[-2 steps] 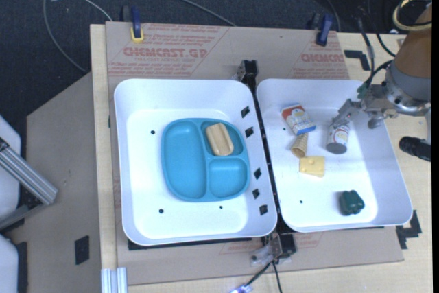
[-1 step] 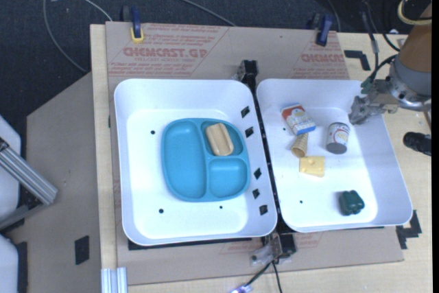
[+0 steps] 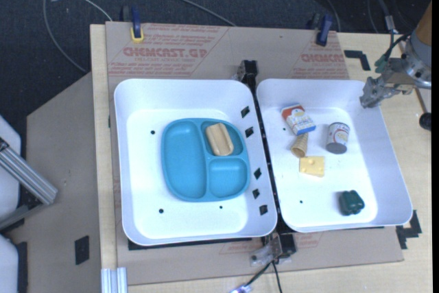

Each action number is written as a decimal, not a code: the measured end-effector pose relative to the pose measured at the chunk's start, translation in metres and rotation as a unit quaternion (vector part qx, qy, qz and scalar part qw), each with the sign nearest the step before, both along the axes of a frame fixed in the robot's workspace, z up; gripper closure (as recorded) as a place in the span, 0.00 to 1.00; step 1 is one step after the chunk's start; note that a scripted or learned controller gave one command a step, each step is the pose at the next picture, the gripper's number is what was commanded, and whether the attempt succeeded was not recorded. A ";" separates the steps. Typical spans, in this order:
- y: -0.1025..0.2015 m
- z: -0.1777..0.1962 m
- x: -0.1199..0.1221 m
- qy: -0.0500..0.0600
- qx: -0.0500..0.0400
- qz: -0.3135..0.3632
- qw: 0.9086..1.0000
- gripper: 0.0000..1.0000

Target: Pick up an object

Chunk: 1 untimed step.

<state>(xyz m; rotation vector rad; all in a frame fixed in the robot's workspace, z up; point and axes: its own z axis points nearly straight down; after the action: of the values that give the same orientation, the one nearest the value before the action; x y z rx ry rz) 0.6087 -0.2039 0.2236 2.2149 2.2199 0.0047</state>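
White plastic bins sit side by side on the counter (image 3: pixel 68 168), which is covered by a brown cardboard sheet held by blue clamps at its far edge. The left bin (image 3: pixel 137 216) holds a blue divided plate (image 3: pixel 185 161) with a tan bread-like piece (image 3: pixel 219 139) lying in its upper right compartment. The right bin (image 3: pixel 384 189) carries five small things, all apart from the plate. A red and white carton (image 3: pixel 298 119) lies toward the far left of that bin. Just below it, nearly touching, is a tan cone-shaped piece (image 3: pixel 301 144), and just below that a yellow wedge (image 3: pixel 313 166). A small grey can (image 3: pixel 337 137) lies to the right of the carton, tilted on its side. A dark green lump (image 3: pixel 351 202) rests near the bin's near right corner, well apart from the rest.

The tool (image 3: pixel 374 94) hangs over the far right rim of the right bin, at the end of the grey arm reaching in from the right. Nothing shows between its tips, and I cannot tell how it is set, spread or closed. It is near the can but apart from it.
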 end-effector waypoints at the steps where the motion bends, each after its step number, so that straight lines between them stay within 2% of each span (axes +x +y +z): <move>1: 0.000 -0.016 0.000 0.004 0.001 0.000 1.000 1.00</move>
<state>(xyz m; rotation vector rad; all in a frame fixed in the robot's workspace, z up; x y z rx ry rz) 0.6089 -0.2037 0.2072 2.2213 2.2243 -0.0018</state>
